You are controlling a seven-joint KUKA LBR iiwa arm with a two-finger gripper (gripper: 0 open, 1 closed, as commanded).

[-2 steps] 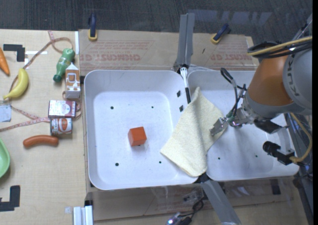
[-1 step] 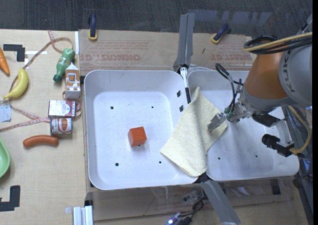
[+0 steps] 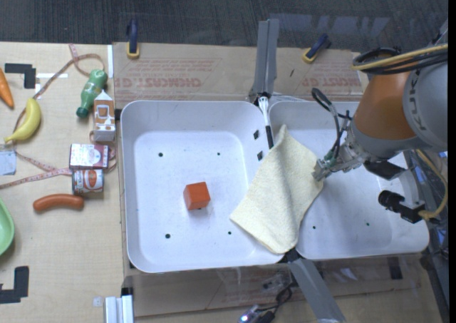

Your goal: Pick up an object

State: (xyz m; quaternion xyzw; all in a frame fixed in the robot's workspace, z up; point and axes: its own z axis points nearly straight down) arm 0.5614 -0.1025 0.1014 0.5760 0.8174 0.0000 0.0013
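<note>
The gripper (image 3: 322,170) is reaching into the right bin (image 3: 370,232) from three o'clock, its tip pressing at the right edge of a pale yellow cloth (image 3: 281,190). Whether the tip is closing on the fabric or merely touching it, I cannot tell (the wrist is hiding the detail). The cloth is lying draped across the divider between the bins, one corner pointing toward twelve o'clock and its lower end hanging toward six o'clock over the left bin (image 3: 153,193). An orange block (image 3: 197,195) is sitting on the left bin's floor, at nine o'clock from the cloth and apart from it. On the wooden bench at nine o'clock of the bins, a banana (image 3: 25,120), a green bottle (image 3: 92,90), a small carton (image 3: 104,116), a can (image 3: 89,180) and a sausage (image 3: 58,203) are lying.
</note>
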